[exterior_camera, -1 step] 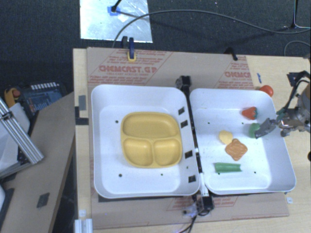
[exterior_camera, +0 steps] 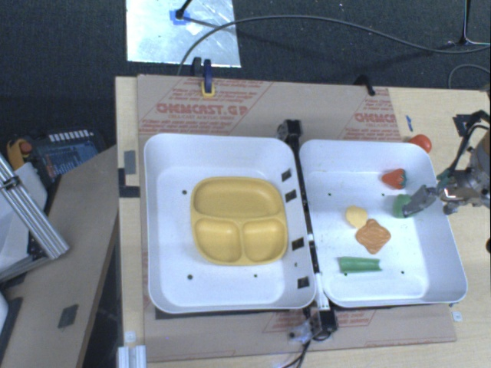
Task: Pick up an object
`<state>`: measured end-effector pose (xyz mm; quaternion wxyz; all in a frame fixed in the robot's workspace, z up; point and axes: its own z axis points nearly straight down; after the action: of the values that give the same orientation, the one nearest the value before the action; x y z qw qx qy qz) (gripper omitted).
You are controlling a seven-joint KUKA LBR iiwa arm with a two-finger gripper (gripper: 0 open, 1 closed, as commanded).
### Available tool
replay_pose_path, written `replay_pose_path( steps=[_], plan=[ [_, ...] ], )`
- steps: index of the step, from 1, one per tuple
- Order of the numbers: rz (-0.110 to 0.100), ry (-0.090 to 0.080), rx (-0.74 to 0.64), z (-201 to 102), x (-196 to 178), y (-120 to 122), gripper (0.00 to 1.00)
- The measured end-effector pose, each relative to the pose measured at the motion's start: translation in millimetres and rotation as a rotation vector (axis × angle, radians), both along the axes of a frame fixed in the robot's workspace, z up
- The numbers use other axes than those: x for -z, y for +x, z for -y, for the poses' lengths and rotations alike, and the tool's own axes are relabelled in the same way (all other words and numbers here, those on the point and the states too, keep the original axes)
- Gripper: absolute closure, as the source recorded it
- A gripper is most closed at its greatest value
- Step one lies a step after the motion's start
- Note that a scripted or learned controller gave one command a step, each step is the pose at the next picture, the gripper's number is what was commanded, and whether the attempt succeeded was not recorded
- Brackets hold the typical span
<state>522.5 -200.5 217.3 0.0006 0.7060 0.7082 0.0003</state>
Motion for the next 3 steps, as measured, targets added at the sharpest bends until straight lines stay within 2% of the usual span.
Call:
replay_pose_path(
  steps=[1,2,3],
  plan=[
    [-0.002,0.001,0.002,4,60,5,0.00],
    [-0.003,0.001,0.002,0,116,-4,0.00],
    [0.001,0.000,0.002,1,132,-2,0.00]
  ],
)
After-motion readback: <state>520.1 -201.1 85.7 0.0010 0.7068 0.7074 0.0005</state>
